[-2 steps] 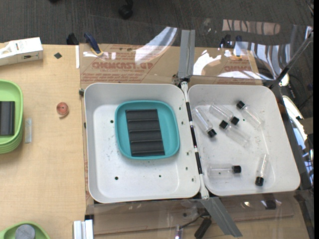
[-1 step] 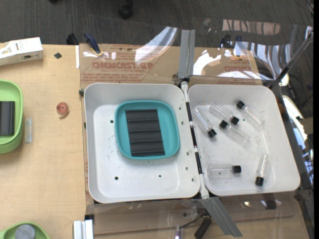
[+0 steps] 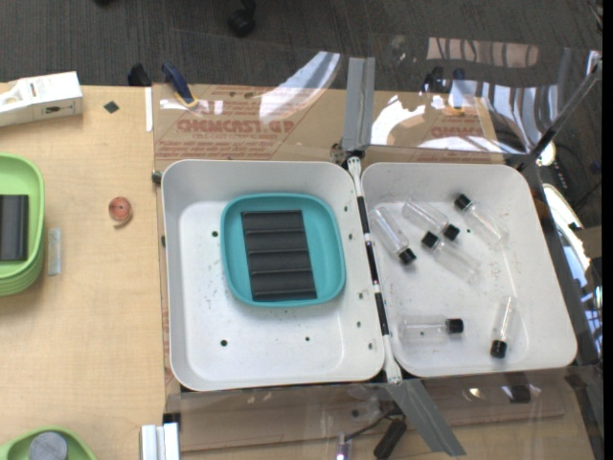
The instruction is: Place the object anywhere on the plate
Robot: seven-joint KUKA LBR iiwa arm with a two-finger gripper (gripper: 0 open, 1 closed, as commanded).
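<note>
A teal square plate (image 3: 326, 257) sits in the left white bin (image 3: 192, 286). On it lies a dark ribbed block (image 3: 278, 253), roughly centred. In the right white bin (image 3: 546, 286) several clear plastic vials with black caps lie scattered: three near the top middle (image 3: 426, 226), one (image 3: 476, 215) further right, one (image 3: 433, 328) at the lower middle and one (image 3: 501, 328) at the lower right.
A green stacked tray (image 3: 29, 223) with a dark item stands at the left edge of the wooden bench. A small red disc (image 3: 119, 209) lies left of the bins. A clear sheet with red print (image 3: 239, 118) lies behind them.
</note>
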